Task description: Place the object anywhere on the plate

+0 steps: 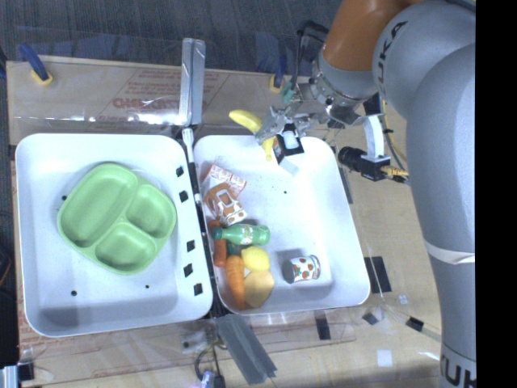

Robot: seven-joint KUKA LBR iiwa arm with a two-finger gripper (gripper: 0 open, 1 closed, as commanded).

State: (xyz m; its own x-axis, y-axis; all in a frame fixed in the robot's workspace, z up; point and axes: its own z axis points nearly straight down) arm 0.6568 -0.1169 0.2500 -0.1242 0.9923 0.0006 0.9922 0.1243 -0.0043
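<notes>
Green plate [118, 217] sits in the left bin [48, 297], far left of and below the pincer [276, 134], with bare white floor around it. Dividing rims between the bins lie left of the pincer. Banana [245, 120] sits just left of the pincer at the right bin's [343, 241] top rim, long axis running upper-left to lower-right, lower end toward the fingertips; grip not discernible. Pincer opening: cannot tell. Below the pincer, open bin floor; packets, bottle, carrot, lemon and can [302, 268] crowd lower-left.
</notes>
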